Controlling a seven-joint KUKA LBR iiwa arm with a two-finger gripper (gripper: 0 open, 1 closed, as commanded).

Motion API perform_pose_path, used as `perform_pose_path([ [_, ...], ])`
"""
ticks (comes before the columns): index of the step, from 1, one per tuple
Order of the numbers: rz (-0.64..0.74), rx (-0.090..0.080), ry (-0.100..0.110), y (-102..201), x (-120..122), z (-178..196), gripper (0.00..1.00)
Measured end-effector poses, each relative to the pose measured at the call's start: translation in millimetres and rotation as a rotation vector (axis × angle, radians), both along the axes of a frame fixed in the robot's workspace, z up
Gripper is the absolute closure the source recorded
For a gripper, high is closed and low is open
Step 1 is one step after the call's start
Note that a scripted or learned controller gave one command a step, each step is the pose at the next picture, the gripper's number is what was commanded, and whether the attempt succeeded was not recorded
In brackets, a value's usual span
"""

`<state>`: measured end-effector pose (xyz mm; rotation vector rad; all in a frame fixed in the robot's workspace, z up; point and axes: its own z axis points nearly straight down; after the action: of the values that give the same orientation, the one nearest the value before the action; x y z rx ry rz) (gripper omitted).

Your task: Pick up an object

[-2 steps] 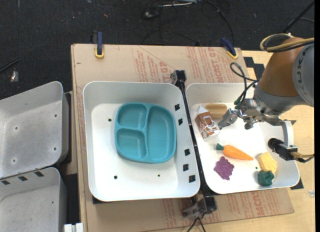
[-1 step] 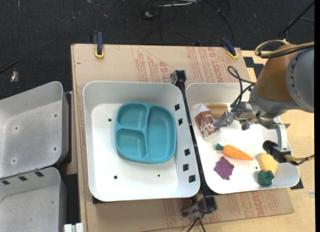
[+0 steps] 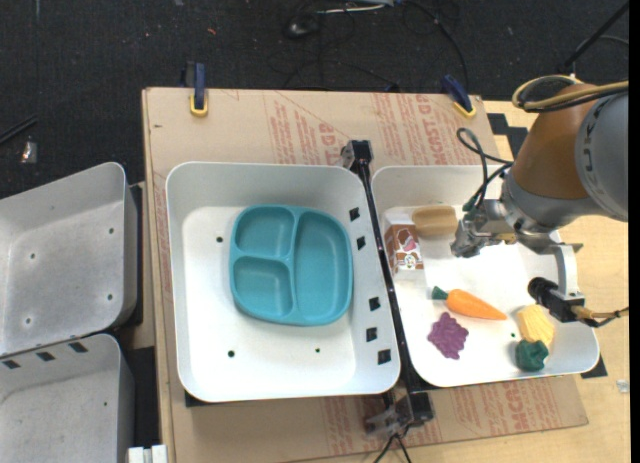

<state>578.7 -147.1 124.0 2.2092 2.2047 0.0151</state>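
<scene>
Two shallow white bins side by side on bench (image 3: 300, 429). Left bin (image 3: 200, 351): teal three-compartment plate (image 3: 292, 264), centred. Right bin (image 3: 500, 371): small brown-and-white carton (image 3: 404, 248) at left wall; tan bread roll (image 3: 434, 220) just beside it; orange carrot (image 3: 474, 304) mid-bin; purple grapes (image 3: 448, 335) below carrot; yellow corn (image 3: 536, 324) and green item (image 3: 531, 355) at right corner, touching. Claw (image 3: 468, 235) low over right bin, just right of bread roll. Arm (image 3: 565, 166) entering from right, orange band above wrist.

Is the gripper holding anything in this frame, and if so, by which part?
Cannot be told. The gripper sits low in the right bin, just right of the bread roll, but nothing is visibly between its tips.
</scene>
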Motion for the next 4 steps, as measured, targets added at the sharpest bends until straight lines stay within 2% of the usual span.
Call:
perform_pose_path([
  [1,0.003,0.005,0.015,-9.6,3.8,58.1,1.0],
  [2,0.004,0.006,0.015,-9.9,5.3,111.9,1.0],
  [3,0.001,0.007,0.024,-9.5,5.3,76.1,1.0],
  [4,0.01,0.009,0.021,50.5,6.1,87.8,1.0],
])
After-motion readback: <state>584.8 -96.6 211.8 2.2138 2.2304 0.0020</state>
